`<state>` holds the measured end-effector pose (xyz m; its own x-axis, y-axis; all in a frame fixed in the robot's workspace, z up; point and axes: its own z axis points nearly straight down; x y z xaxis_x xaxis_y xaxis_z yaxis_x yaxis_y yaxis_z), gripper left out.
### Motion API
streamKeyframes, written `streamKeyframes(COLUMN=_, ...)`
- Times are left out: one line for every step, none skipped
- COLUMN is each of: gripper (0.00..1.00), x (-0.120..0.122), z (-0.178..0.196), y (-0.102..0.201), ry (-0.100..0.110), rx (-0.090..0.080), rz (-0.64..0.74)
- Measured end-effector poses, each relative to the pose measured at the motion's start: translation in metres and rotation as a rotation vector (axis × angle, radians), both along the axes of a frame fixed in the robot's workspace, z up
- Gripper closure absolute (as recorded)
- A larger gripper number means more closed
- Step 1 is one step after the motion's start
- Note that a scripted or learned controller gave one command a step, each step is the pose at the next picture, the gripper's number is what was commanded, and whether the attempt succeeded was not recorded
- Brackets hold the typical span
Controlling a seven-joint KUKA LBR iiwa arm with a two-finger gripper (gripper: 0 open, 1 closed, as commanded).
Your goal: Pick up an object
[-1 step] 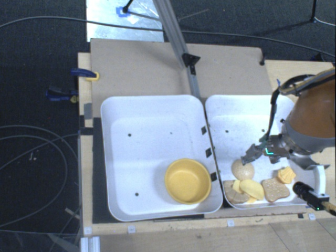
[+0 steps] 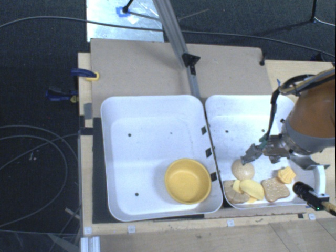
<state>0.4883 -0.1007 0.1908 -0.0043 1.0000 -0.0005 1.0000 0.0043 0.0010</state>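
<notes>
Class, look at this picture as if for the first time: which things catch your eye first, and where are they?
The yellow bowl stands out at once, sitting alone near the front of the left bin. Next comes the cluster of food pieces crowded into the front of the right bin, with the gripper just above a round pale piece. The arm's orange band fills the right side.

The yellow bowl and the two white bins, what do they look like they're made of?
The yellow bowl looks like moulded plastic: even colour, smooth rounded rim, soft dull sheen. The left bin and right bin look like thin formed plastic or foam, matte white with rounded corners and faint speckling; the look leaves open which.
</notes>
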Motion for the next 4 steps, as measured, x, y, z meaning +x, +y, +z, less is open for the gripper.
streamKeyframes(gripper=0.00, x=0.009, z=-0.050, y=0.003, ry=0.004, rx=0.002, rz=-0.003)
streamKeyframes(gripper=0.00, x=0.009, z=-0.102, y=0.004, ry=0.005, rx=0.002, rz=-0.004)
streamKeyframes(gripper=1.00, x=0.011, z=-0.088, y=0.003, ry=-0.003, rx=0.000, rz=-0.005)
streamKeyframes(gripper=1.00, x=0.015, z=-0.045, y=0.003, ry=-0.005, rx=-0.001, rz=0.000)
